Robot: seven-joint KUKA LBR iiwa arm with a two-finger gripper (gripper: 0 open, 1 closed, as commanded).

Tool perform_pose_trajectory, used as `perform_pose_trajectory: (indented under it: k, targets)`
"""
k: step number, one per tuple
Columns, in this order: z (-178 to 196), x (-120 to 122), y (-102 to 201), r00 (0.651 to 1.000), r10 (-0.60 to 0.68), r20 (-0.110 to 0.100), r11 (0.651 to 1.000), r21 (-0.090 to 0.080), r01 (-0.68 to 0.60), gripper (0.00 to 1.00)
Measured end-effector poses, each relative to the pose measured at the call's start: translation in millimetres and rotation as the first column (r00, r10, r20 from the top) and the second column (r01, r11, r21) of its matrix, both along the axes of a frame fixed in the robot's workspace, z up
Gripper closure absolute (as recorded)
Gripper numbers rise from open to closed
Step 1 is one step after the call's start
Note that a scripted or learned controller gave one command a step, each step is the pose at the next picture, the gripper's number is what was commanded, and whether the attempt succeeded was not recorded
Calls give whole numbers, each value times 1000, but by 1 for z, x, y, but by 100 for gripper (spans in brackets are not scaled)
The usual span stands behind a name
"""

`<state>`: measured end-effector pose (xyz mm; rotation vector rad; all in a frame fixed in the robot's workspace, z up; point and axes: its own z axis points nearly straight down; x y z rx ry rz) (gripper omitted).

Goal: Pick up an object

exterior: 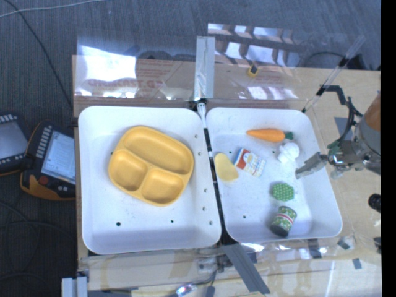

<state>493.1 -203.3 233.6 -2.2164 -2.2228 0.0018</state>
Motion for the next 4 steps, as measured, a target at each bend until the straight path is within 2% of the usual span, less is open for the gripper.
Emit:
perform_pose_trajectory:
  k: [1,2,3,4]
  targets:
    - [-144,-6,36,985,169,12,986,-5,-169,0]
    - [-144,80,19,977,214,16,977,-9,-214,0]
    - [-143,17,68,932,361,17,932,-12,-361,0]
    - [-135,18,70,932,362,16,932,-8,-362,100]
